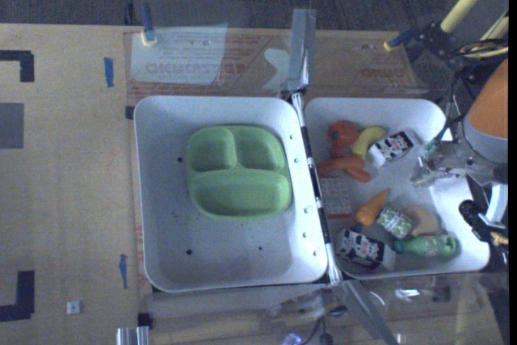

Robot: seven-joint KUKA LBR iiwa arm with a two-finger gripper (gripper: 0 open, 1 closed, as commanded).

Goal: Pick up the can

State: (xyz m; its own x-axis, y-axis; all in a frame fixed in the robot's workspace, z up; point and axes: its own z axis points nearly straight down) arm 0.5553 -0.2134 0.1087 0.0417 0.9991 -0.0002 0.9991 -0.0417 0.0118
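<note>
Here the can, small and green-labelled, lies in the right bin between a carrot and a green bottle, while the jaws hover near the bin's right edge, their state impossible to tell.

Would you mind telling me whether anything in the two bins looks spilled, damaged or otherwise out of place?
Nothing looks spilled or broken. The green sectioned plastic tray sits flat in the left white bin. The right white bin holds a loose jumble of toy food, with the small green can lying among it.
</note>
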